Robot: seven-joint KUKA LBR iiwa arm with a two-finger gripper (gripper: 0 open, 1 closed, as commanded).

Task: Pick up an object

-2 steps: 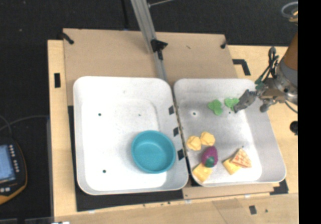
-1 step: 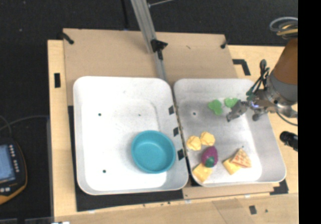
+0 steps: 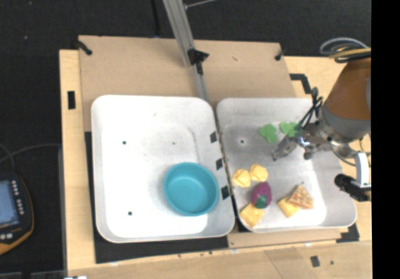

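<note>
Camera view: my gripper (image 3: 294, 149) hangs over right bin (image 3: 247, 112), fingers spread w/ nothing between; green toy (image 3: 269, 133) sits just beside them, toward the bin's far-left

Bowl (image 3: 190, 188): we are seeing smooth blue plastic.
Bins (image 3: 150, 121): looking matt white, scuffed.
Surface (image 3: 187, 59): appearing as plain wood board.

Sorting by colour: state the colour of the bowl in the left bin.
Light blue; the bowl shows clearly in the camera view.

arm (image 3: 350, 99): orange band | grey wrist | metal pincer (image 3: 294, 148)
</note>
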